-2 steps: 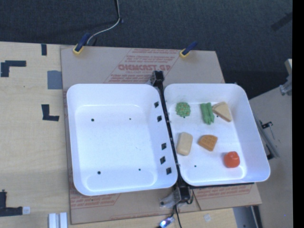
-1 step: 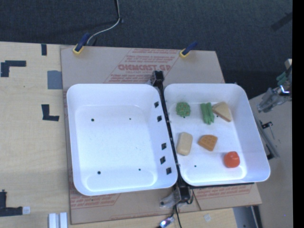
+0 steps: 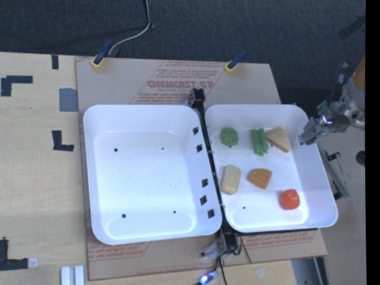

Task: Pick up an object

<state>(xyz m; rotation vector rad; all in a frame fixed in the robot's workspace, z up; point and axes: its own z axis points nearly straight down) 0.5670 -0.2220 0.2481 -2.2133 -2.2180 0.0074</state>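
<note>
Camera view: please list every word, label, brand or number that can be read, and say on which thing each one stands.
"CHEMCAST GP": red print on the brown board under the two white bins, behind them.
Smaller red lines around it: too blurred to read.
Red print on the board's front edge: too small to read.

bench (image 3: 35, 177) | cardboard sheet (image 3: 178, 82) | left bin (image 3: 142, 171), right bin (image 3: 309, 177) side by side

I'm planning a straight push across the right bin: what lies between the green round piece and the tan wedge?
In the camera view, the long green piece lies between the green round piece and the tan wedge, close against the wedge.
</note>
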